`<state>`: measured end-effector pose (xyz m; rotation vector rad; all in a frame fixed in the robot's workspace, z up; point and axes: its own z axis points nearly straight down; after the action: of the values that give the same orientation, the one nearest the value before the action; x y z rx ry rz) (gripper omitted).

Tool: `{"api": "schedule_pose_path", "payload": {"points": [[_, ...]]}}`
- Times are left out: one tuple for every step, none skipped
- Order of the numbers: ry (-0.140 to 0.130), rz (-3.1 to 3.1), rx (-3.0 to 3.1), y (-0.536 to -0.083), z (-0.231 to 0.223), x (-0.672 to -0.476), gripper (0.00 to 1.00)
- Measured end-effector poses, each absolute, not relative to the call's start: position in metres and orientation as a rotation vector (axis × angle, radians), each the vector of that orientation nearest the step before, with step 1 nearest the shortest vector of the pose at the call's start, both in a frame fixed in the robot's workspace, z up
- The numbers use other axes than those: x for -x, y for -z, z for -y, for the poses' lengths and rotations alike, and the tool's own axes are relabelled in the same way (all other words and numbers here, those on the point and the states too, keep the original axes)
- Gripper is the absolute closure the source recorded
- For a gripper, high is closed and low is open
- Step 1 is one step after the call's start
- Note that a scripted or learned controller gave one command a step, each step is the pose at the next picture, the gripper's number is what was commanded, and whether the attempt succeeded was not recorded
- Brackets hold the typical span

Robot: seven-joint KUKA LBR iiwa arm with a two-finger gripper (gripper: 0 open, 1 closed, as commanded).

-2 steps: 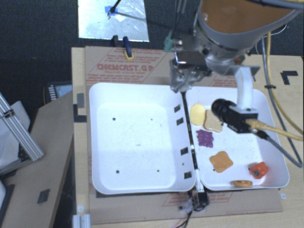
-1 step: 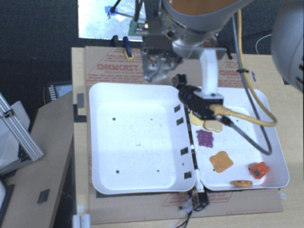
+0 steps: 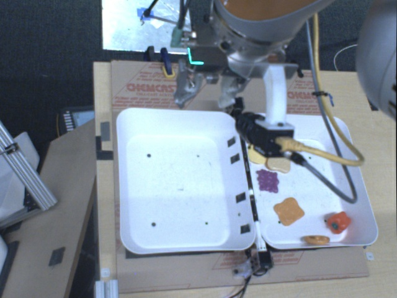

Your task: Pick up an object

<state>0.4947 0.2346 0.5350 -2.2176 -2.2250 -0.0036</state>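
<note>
Note the tool (image 3: pixel 206 97) above the far rim of the left bin (image 3: pixel 180 185), spread apart and pinching nothing. Locate the pickable items in the right bin (image 3: pixel 310 185): yellow piece (image 3: pixel 277 162), purple piece (image 3: pixel 267 180), tan piece (image 3: pixel 288 210). Expect a move toward the near right; treat the yellow piece as nearest.

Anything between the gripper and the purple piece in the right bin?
Nothing visible blocks it. The gripper hangs above the bins' far edge; the small lumpy purple piece lies exposed in the shallow white right bin, with a flat pale-yellow piece close on its far side.
</note>
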Motion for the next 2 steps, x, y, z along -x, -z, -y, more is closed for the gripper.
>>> {"api": "schedule_pose_path", "payload": {"points": [[0.009,2.227,2.216,-0.5466,-0.2349,-0.4949,1.00],[0.007,2.227,2.215,-0.5461,-0.2350,-0.4948,0.00]]}}
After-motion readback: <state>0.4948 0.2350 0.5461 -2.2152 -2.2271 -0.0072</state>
